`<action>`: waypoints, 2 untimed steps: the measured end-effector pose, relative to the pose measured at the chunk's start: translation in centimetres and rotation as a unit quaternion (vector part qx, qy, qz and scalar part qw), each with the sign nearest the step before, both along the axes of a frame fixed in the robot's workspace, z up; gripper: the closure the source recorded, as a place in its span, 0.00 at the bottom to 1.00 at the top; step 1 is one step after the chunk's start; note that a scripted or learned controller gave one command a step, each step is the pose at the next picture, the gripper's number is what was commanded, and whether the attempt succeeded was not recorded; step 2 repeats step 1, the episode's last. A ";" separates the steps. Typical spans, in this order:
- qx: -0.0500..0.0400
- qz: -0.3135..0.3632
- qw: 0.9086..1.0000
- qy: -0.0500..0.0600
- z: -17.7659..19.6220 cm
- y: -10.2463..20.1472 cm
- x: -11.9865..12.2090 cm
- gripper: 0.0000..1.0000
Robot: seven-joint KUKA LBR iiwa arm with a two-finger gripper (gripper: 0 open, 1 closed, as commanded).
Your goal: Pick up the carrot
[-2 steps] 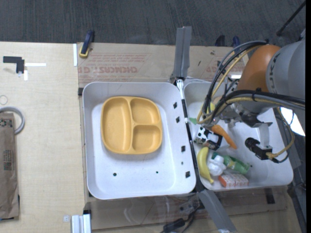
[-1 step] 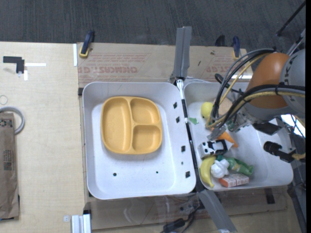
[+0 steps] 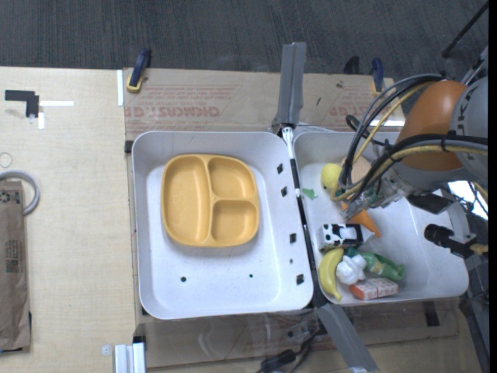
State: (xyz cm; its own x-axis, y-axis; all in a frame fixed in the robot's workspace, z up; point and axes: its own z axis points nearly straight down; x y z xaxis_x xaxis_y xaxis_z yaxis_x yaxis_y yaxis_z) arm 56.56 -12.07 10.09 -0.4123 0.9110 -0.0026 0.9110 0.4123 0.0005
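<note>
cardboard [image 3: 233, 99] behind bins, red print unreadable; tool [image 3: 359, 207] over carrot [image 3: 365, 222], grip unclear.

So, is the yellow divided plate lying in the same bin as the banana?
No, the yellow divided plate lies in the left bin, while the banana lies in the right bin.

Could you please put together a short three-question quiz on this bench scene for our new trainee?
1. True or false: the yellow divided plate lies in the left bin.
2. Which bin holds the carrot: left or right?
3. What lies nearest the banana? A) toy cow B) brown bag C) blue clamp

Key: 1 true; 2 right, with the gripper just above the carrot; 3 A.
</note>
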 end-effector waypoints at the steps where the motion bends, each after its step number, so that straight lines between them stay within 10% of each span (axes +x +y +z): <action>1: 0.000 -0.032 1.000 0.000 9.1 4.5 5.5 1.00; 2: 0.000 -0.032 1.000 0.000 9.1 4.5 5.5 1.00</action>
